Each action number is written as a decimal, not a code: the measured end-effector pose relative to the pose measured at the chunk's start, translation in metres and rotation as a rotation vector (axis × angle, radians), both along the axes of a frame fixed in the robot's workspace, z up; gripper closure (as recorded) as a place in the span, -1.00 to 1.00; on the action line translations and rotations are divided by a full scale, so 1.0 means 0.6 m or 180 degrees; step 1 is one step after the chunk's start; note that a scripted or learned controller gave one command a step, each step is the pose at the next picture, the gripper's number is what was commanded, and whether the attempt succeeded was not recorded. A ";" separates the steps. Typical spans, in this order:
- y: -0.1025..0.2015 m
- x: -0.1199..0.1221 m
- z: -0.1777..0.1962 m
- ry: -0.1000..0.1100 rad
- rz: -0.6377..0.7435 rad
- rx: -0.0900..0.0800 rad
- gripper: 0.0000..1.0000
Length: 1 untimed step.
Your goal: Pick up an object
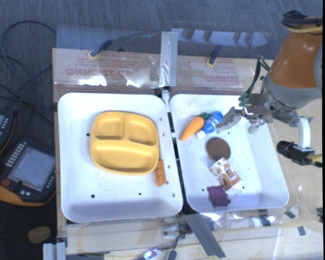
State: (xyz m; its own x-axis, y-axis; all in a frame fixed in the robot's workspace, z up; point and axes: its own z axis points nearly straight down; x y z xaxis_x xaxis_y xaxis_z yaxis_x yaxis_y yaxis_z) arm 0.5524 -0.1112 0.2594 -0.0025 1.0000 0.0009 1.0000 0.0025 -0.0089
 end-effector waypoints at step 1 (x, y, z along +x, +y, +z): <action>-0.010 0.135 -0.207 0.0003 0.0322 0.0000 -1.00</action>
